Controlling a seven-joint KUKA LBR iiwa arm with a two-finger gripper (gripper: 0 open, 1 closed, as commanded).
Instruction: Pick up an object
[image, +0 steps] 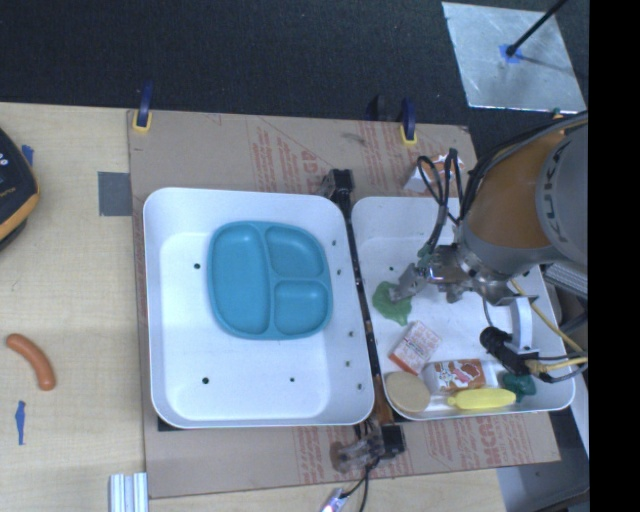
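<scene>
Tool (408, 290) low beside green object (391, 302); grip unclear; arm hides right bin's (372, 222) far side

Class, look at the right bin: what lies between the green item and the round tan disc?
In the camera view, a red-and-white packet lies between the green item and the tan disc.
</scene>
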